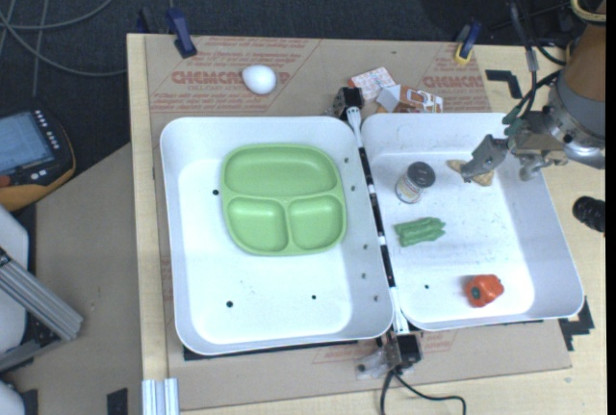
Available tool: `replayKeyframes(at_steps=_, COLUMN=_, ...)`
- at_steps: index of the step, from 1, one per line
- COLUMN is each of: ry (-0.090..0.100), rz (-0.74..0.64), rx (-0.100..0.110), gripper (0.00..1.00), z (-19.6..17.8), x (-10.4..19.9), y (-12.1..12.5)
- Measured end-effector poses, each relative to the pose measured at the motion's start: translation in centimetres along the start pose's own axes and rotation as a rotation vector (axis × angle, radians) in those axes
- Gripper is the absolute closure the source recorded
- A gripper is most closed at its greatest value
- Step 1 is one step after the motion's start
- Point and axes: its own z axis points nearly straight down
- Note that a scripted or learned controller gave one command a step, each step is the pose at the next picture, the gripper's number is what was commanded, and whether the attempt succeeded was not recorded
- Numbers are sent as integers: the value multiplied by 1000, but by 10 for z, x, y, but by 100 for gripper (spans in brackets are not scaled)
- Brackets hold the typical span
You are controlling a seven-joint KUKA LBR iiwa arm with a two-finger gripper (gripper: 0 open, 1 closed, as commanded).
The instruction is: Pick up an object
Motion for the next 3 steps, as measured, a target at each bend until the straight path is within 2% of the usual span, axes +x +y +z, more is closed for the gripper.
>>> replayKeyframes(at_steps=1, ry=0, rz=0, rx=2, gripper=0, z=104, x=14, y=28)
replayKeyframes(at_steps=2, ry=0, rz=0, rx=0, gripper=0, z=145, x=21, y=54)
replayKeyframes(at_steps=3, ry=0, rz=1, rx=2, gripper=0, z=175, x=28, y=32)
